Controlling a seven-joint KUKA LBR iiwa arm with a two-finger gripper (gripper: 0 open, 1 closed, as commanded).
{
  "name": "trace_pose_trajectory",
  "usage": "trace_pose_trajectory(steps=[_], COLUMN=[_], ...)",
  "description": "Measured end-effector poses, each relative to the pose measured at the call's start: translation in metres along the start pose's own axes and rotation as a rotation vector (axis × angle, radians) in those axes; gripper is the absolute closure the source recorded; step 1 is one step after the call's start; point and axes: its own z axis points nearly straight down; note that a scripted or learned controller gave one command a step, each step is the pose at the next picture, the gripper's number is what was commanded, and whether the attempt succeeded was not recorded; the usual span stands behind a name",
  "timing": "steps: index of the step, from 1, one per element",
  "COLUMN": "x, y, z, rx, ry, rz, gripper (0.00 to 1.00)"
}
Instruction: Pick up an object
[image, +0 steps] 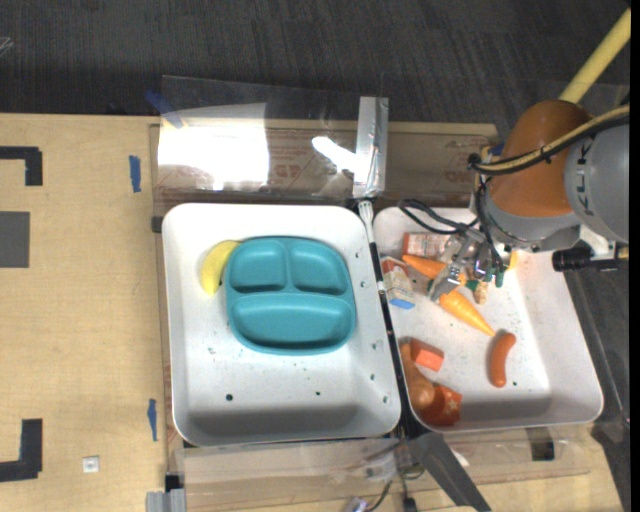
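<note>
**Gripper low in right bin, nothing lifted yet**

The gripper (462, 272) hangs over a toy carrot (466, 308); whether it is spread or pinching, I cannot tell. The carrot lies in the right bin (560, 400) near a toy sausage (499, 358). Grasp and lift apparently remain.

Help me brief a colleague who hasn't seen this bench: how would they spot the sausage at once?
Look in the right bin, the one the arm reaches into. Toward its near right part lies the sausage, a short, smooth red-orange rod with rounded ends, alone on bare white floor. The carrot just up-left of it is paler orange and tapers to a point; the sausage does not.
</note>
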Motion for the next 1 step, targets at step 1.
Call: trace_pose_trajectory(steps=[1], x=[0.0484], y=[0.0591], z=[-0.104], rx=[-0.003], ry=[0.006], rz=[0.033], gripper=[1.0])
